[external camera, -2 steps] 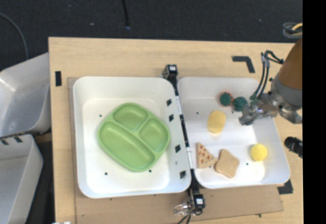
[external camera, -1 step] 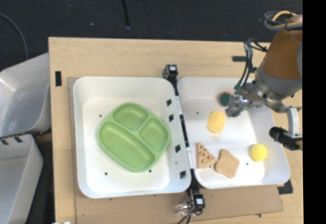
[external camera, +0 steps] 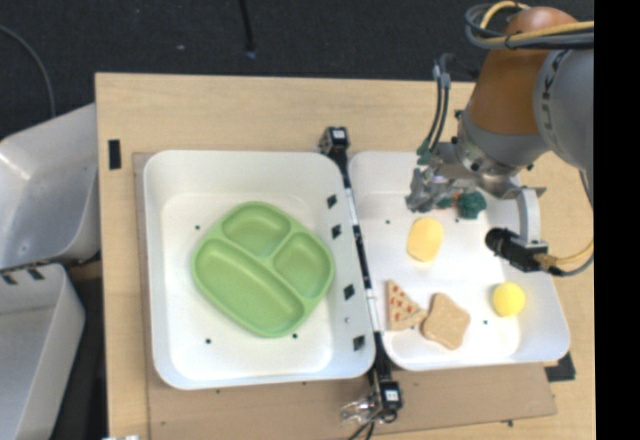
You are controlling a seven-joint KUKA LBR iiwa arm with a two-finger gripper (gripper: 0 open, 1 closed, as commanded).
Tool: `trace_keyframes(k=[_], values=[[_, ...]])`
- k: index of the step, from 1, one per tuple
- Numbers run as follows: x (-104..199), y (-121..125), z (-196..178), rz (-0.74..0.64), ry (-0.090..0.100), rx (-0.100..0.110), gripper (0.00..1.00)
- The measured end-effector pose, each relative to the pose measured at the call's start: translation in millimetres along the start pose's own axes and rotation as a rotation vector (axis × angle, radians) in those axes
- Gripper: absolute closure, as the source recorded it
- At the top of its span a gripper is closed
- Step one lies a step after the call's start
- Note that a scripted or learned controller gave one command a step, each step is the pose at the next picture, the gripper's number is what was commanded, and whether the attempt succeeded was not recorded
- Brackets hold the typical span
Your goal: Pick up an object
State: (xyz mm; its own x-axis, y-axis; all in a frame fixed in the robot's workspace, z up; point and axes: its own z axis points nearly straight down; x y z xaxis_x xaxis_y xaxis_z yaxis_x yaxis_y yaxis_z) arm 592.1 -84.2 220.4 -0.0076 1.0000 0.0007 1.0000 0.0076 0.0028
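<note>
Risk lay in the end effector [external camera: 432,190], its grip state impossible to tell, hanging above the right bin [external camera: 540,343] near the yellow piece [external camera: 425,239], where a descent off-centre could nudge it aside.

The grey arm [external camera: 565,103] reaches in from the right, its orange band [external camera: 510,78] above the wrist. It bends steeply downward, with the tool [external camera: 432,190] pointing down at its end.
</note>
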Motion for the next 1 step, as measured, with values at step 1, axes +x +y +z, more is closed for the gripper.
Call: trace_keyframes(k=[1], values=[[51.5, 25.7, -15.1, 0.0, 0.0, -0.001, 1.0]])
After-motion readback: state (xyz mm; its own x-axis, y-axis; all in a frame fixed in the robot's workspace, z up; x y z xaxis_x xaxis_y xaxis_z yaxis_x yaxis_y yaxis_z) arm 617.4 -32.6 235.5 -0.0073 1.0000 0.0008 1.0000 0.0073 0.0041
